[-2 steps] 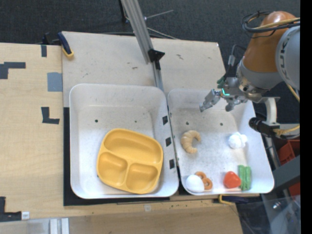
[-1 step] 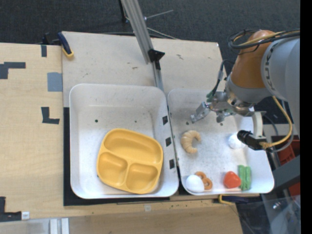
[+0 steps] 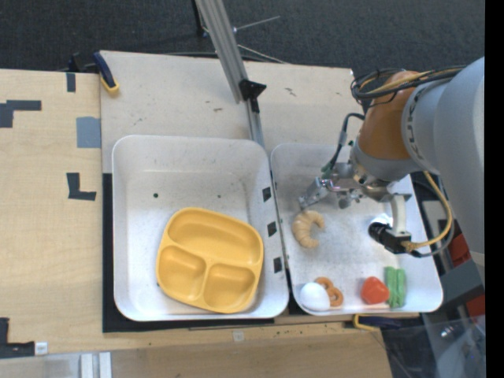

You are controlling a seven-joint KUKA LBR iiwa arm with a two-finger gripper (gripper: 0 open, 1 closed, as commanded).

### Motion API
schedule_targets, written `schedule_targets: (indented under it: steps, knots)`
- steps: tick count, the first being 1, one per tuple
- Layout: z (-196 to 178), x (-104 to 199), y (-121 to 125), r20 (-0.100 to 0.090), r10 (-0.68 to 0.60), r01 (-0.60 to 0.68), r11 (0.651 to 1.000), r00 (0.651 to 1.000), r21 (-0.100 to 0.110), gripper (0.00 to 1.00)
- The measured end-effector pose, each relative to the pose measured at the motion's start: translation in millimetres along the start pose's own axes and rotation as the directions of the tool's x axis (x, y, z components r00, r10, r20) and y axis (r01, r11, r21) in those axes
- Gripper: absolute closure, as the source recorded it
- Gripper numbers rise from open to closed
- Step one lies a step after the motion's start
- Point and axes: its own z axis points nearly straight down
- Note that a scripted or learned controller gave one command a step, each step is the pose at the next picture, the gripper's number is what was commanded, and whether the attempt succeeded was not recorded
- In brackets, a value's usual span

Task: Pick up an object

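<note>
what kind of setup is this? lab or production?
Likely a lab grasping test bench: a robot arm over two white bins, toy food such as a croissant, and tape marks.

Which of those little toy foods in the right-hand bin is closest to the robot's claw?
The tan croissant. It lies just below the gripper, near the middle of the right bin. The white egg, orange pretzel, red piece and green piece sit along the bin's near edge.

Arm (image 3: 441,124) reaching in from right, wrist bent down, gripper (image 3: 316,198) low.
</note>
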Motion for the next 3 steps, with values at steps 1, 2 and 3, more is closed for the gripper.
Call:
schedule_targets:
  steps: [1,2,3]
  knots:
    - [16.8,0.4,-0.2,0.001,0.0,0.0,1.0,1.0,-0.005,0.0]
    - [6.0,1.3,0.0,0.0,-0.002,0.002,1.0,1.0,-0.006,1.0]
    - [-55.4,-4.7,-0.4,0.0,0.0,0.0,1.0,1.0,-0.012,1.0]
